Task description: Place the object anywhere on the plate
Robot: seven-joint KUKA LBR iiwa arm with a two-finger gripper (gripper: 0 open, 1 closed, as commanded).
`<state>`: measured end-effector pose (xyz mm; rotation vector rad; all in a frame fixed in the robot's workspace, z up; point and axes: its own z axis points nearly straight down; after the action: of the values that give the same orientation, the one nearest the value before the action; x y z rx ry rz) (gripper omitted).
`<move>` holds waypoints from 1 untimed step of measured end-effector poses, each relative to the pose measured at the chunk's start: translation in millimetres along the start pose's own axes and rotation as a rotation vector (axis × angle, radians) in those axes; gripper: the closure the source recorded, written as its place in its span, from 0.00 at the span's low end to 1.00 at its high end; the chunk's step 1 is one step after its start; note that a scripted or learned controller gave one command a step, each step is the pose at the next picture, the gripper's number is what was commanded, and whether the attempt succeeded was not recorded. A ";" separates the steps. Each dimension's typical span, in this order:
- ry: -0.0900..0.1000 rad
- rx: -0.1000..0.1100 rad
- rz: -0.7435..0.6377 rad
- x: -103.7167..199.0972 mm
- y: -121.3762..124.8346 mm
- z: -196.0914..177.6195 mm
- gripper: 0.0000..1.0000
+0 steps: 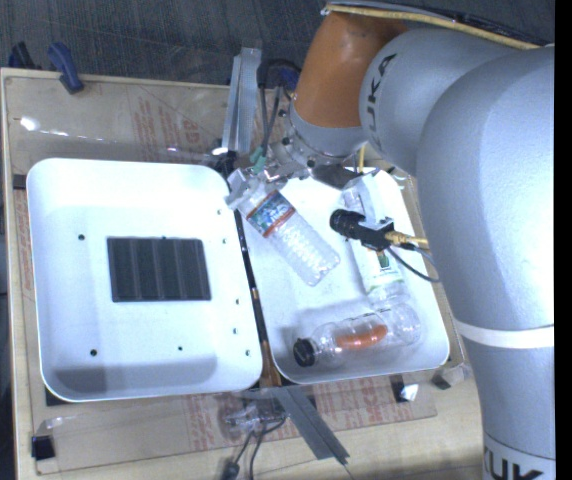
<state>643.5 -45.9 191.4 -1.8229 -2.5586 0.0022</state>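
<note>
Note the gripper (258, 173) at the right bin's (421, 353) upper-left corner, pinching the cap end of a clear water bottle (291, 230) that slants down-right from it. The dark ridged plate (158, 268) lies in the left bin (56, 368).

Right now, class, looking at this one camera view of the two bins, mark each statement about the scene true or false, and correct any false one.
1. A dark ridged plate lies in the left bin. True.
2. Three clear plastic bottles lie on that plate. False: the bottles are in the right bin.
3. The bottle with the black cap lies on its side near the right bin's front edge. True.
4. The arm reaches over the left bin. False: it reaches over the right bin.
5. The labelled bottle lies at a slant in the right bin. True.
</note>
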 end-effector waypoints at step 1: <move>-0.001 -0.002 -0.213 -16.5 8.6 -1.0 1.00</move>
<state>657.0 -58.6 192.4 -1.5415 -2.7394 0.0007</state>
